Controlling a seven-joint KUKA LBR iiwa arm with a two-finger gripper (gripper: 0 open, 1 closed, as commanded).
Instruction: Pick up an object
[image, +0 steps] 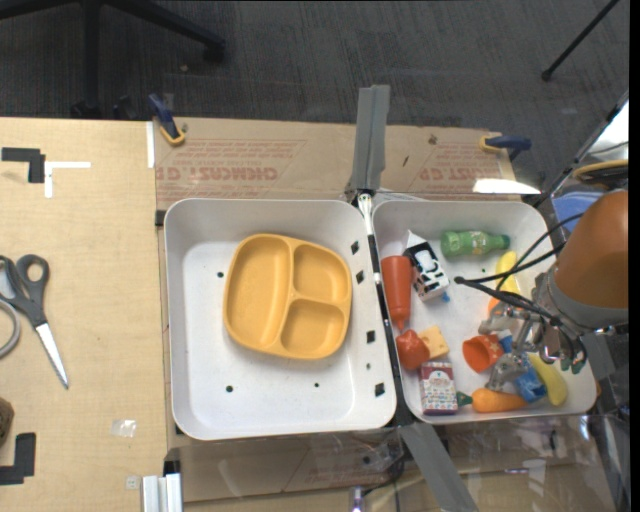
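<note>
My gripper (522, 345) hangs low over the front right part of the right bin (470, 212), under the orange band of the arm (600, 255). Just left of it lies a small orange cup (480, 352). A blue toy (517, 383), a yellow banana (549, 386) and an orange carrot (495, 402) lie right under and in front of it. The view does not show anything held in the gripper.
The right bin also holds a pink carton (438, 388), a cheese block (435, 342), a red pepper (410, 350), a red bottle (396, 288), a black-and-white toy (428, 270) and a green bottle (475, 242). A yellow divided plate (288, 296) lies in the left bin (200, 400). Scissors (35, 310) lie far left.
</note>
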